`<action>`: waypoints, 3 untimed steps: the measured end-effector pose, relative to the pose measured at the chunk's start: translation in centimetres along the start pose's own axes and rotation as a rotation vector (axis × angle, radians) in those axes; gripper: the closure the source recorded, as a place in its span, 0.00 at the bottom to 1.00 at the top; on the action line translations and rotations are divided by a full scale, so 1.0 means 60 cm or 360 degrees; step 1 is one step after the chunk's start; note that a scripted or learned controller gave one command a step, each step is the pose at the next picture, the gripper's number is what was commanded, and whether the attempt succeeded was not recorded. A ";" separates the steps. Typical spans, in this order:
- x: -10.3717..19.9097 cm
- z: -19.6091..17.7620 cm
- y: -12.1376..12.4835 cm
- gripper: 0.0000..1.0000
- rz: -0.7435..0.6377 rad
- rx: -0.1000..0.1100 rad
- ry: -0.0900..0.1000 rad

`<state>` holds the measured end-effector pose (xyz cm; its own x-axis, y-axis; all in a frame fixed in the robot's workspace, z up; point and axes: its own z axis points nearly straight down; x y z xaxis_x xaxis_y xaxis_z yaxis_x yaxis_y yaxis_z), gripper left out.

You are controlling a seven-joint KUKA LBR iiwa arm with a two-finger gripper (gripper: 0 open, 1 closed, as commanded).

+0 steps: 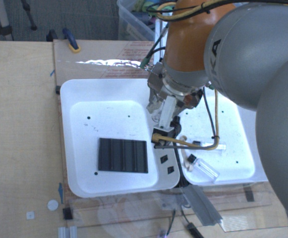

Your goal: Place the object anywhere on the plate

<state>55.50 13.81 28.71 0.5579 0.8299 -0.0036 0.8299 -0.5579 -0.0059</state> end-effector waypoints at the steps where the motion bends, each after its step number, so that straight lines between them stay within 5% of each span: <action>1: 0.050 -0.051 -0.031 1.00 -0.0389 -0.0013 0.0005; 2: 0.114 -0.121 -0.051 1.00 -0.0687 -0.0014 0.0005; 3: 0.170 -0.057 -0.009 1.00 -0.0581 -0.0014 0.0005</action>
<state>60.80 22.57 32.08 0.2249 0.9744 0.0003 0.9744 -0.2249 0.0025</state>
